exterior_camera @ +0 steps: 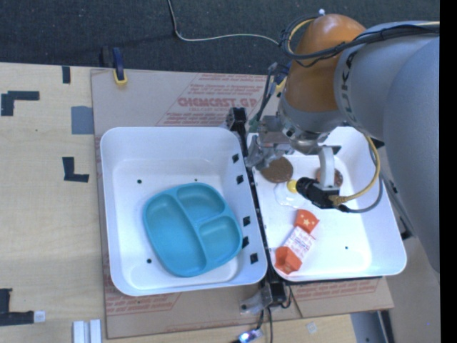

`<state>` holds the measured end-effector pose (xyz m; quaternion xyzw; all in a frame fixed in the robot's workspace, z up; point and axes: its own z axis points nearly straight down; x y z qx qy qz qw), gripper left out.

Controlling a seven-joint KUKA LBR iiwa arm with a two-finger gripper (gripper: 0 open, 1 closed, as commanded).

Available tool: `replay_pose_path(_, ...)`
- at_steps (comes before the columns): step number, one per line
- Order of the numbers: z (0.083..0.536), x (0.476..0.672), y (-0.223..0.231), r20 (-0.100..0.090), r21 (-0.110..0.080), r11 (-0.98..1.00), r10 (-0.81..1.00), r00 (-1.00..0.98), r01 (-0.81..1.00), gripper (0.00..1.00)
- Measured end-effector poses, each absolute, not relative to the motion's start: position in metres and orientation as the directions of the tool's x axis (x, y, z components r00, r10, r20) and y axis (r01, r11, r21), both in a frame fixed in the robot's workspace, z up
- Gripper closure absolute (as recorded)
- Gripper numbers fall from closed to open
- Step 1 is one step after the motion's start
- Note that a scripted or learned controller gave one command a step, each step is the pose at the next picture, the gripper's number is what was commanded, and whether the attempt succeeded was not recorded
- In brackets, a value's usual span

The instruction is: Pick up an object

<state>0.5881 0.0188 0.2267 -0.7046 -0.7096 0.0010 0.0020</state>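
Observation:
In the right bin (371, 259), a brown round disc (278, 170) lies near the left wall. My gripper (265, 151) hangs just above the disc's upper left edge, close to the divider between the bins. Nothing shows in its grasp. An orange and white packet (298, 241) lies slanted in the lower middle of the same bin. A small brown thing (335, 180) is partly hidden behind the arm's hardware. A faint clear item (287, 197) lies below the disc.
The left bin (121, 156) holds a blue divided plate (191, 227) towards its front. Black clips line the divider (250, 206) between the bins. My bulky grey and orange arm (335, 63) covers the right bin's back part.

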Motion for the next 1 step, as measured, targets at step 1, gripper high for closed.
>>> replay_pose_path(1, 0.232, 0.5839, 0.0778, 0.001, -0.005, 0.009, 1.0, -0.009, 1.0, 1.0)
